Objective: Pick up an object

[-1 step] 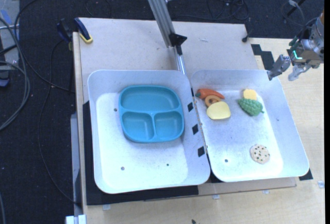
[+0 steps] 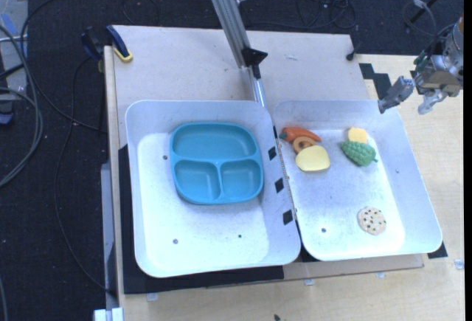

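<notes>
The gripper (image 2: 411,96) is seen at the right edge of the view, above the bench just outside the upper right corner of the right bin (image 2: 413,187); its two fingers are spread apart and nothing is held between them. Inside the right bin, a green leafy toy (image 2: 360,153) is found nearest that corner, with a small yellow piece (image 2: 358,136) touching its upper side. Further left in the right bin, a yellow block (image 2: 313,159) lies just below an orange carrot-like toy (image 2: 300,137), both close to the bin's left wall. A round cookie (image 2: 372,221) is placed alone toward the right bin's lower right, well apart from the other items. Most of the floor in the lower half of the right bin is left bare. Beside the right bin, to its left and touching along the shared rim, the left bin (image 2: 147,238) is set, and a blue divided tray (image 2: 217,162) rests in its upper middle. Bare floor is left around the tray, widest below it. Above the right bin, a metal pole (image 2: 225,6) is seen slanting across the bench.
</notes>
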{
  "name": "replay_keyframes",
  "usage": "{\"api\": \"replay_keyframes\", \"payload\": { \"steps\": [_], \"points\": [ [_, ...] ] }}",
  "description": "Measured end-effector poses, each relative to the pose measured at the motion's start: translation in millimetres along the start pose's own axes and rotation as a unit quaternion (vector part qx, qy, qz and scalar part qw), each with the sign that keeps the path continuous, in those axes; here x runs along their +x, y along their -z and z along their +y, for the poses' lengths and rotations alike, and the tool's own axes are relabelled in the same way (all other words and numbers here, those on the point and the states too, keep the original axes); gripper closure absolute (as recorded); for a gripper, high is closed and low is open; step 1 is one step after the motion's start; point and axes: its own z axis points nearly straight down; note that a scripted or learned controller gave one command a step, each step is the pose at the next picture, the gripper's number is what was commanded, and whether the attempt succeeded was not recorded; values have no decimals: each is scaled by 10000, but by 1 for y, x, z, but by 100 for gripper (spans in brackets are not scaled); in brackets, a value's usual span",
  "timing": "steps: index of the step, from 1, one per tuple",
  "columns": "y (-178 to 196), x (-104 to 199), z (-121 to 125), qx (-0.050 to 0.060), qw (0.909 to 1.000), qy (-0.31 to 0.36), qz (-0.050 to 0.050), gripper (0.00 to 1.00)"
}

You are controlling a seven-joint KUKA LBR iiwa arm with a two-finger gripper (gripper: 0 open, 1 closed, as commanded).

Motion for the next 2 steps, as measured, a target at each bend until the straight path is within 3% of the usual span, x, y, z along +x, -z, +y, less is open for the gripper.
{"api": "replay_keyframes", "payload": {
  "steps": [2],
  "points": [
    [-127,1,5,28,10000,-8,8,0]
  ]
}}
